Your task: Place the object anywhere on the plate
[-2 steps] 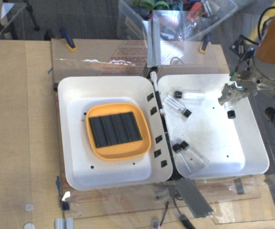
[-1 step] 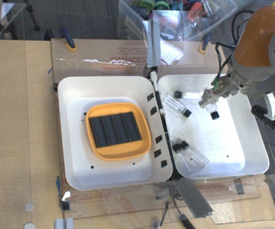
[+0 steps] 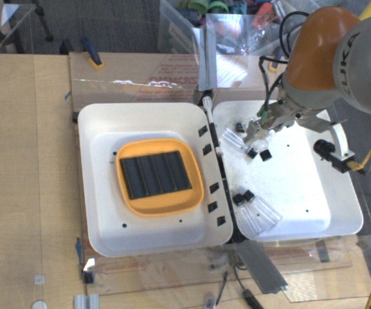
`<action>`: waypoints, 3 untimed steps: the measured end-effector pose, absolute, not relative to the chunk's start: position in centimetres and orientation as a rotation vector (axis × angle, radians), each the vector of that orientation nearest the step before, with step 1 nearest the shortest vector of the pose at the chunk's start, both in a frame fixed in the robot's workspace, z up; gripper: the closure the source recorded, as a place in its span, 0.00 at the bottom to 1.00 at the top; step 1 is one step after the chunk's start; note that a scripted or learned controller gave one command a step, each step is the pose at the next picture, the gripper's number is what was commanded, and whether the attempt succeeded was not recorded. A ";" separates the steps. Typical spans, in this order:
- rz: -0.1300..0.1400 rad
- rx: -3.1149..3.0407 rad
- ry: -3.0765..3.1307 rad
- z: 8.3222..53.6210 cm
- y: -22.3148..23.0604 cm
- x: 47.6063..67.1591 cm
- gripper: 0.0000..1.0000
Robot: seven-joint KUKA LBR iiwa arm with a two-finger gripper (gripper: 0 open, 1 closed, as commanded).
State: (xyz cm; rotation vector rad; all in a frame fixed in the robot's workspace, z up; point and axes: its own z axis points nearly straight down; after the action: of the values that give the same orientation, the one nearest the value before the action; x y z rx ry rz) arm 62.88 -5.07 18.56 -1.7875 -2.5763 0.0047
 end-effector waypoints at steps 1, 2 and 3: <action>0.001 -1.574 -2.719 20.7 1.8 63.1 1.00; 0.004 -1.377 -2.817 18.1 6.3 61.2 1.00; 0.004 -1.135 -2.923 18.2 8.7 59.8 1.00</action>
State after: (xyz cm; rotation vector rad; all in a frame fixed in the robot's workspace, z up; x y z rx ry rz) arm 59.80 8.68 18.16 -1.1352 -2.9231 0.0036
